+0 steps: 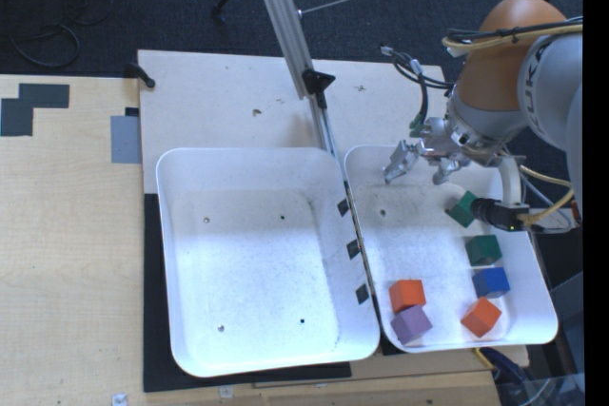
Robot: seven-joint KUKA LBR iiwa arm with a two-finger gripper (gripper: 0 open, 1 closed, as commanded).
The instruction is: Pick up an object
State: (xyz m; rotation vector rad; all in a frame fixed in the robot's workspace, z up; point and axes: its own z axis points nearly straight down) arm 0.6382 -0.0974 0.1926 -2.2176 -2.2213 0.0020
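Above the right bin's (533, 323) far end you will find the gripper (423, 164) hovering with fingers apart and nothing between them, so no pick is made yet, while the blocks, including the nearest dark green block (464, 208), lie on the bin floor

White bins (190, 168) hold two green blocks (482, 249), a blue (490, 281), two orange (407, 294) and a purple (411, 325).

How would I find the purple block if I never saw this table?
Look at the right-hand white bin, the one with blocks in it. Go to its near edge, on the side next to the other bin. The purple block sits there, touching an orange block, and it is the only purple one.
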